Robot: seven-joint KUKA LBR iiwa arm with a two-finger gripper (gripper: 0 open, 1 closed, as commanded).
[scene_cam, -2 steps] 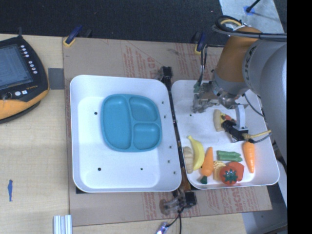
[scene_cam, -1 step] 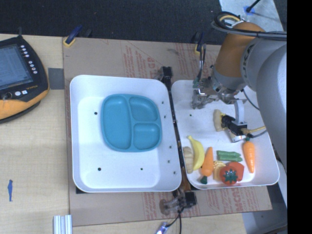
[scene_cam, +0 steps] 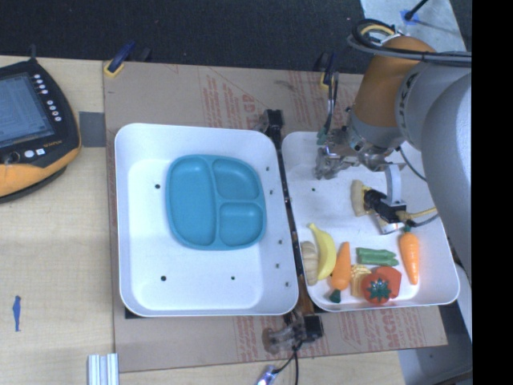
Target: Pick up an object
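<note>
The gripper point(scene_cam: 330, 163) hangs at about 11 o'clock in the right bin point(scene_cam: 309, 152); whether it is open or closed I cannot tell, and nothing shows in it. The toy foods sit toward 6 o'clock: a banana point(scene_cam: 324, 249), two carrots point(scene_cam: 342, 265) point(scene_cam: 410, 255), a green pod point(scene_cam: 377, 256) and a tomato point(scene_cam: 383, 284). They look like light, stiff, smooth plastic, likely to slip. The carrot at 4 o'clock lies apart from the others; gripping across its thick middle seems safest. The left bin point(scene_cam: 136, 215) holds a blue plate point(scene_cam: 215, 201).
</note>
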